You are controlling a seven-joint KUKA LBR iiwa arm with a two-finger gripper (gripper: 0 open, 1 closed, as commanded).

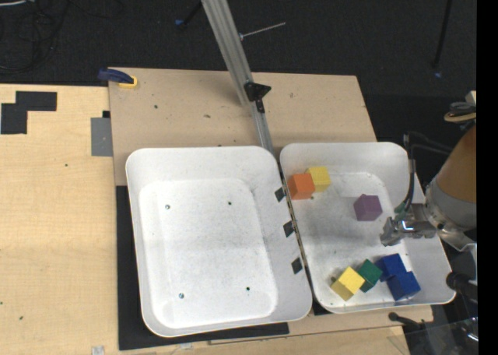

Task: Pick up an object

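Over the right bin, close to its right wall, hangs the gripper. Its metal tip is small and blurry, so I cannot tell how it is set, and no block can be seen in it. It sits just right of the purple block and just above the blue blocks. It does not look like it touches any of them. Behind it comes the grey arm, which reaches in from the right edge, with its orange band above the wrist.

All the blocks lie in the right bin. The purple block is alone near the middle. An orange block and a yellow block sit side by side, touching, near the back left corner of that bin. Along the front edge there is a row: another yellow cube, then a green block, then the blue blocks, all close together.

The left bin lies right beside it on the bench. A long metal bar leans up from between the bins at the back. A small blue and yellow clamp lies at the back left corner of the bench.
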